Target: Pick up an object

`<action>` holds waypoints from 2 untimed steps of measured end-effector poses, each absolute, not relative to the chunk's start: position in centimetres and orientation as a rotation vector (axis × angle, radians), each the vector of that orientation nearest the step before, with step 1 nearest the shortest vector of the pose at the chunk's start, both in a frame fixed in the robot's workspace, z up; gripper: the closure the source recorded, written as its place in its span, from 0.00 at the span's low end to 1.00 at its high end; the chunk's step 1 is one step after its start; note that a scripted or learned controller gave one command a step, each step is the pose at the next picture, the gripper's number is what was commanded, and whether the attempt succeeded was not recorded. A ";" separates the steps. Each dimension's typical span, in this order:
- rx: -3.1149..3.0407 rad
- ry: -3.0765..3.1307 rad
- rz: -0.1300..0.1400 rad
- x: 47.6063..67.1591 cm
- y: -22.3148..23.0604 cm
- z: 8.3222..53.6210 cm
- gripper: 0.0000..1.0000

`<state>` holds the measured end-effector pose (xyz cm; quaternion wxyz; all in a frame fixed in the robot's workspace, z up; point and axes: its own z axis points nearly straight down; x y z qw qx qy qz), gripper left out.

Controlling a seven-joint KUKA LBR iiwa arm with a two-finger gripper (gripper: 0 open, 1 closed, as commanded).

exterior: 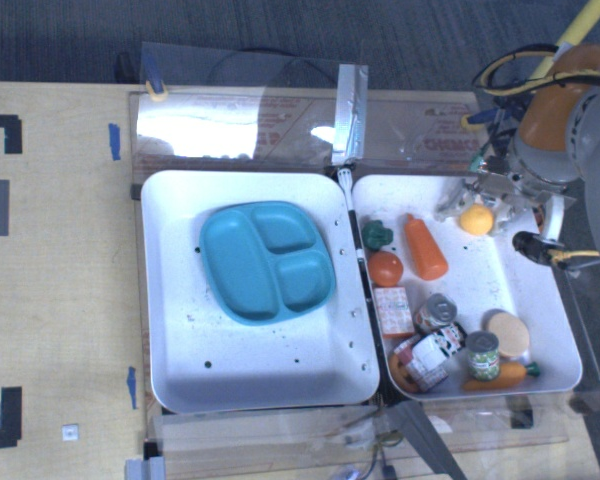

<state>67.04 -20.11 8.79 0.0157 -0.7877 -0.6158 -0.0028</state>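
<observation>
Dark blue carpet runs along the top of the scene, beyond a pale wooden tabletop that carries two shallow white bins side by side. Left bin: a blue divided plate lies flat near its middle, three compartments facing up, well apart from every wall. Right bin: a dark green lump sits near the top left corner, with a red tomato-like ball just below it and an orange carrot-shaped piece just to their right, lying roughly lengthwise. Below the red ball rests a small printed packet, and beside it a tin can on its side. Along the bottom edge are a black-and-white carton, a small jar with a green lid, a tan round disc, and an orange stick with a green end. The grey arm, banded orange, enters at the top right corner of the right bin. Its claw hangs at the bin's top edge, and a yellow lemon-like ball sits directly beneath it, apparently between the metal fingers, though the small, cluttered view leaves it uncertain whether the claw is apart or clamped on the ball. A clear plastic sheet stands behind both bins.
</observation>
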 end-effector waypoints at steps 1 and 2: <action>-2.464 -1.931 -0.017 67.3 -20.4 10.1 1.00; -2.618 -1.749 -0.014 67.0 -14.1 19.3 1.00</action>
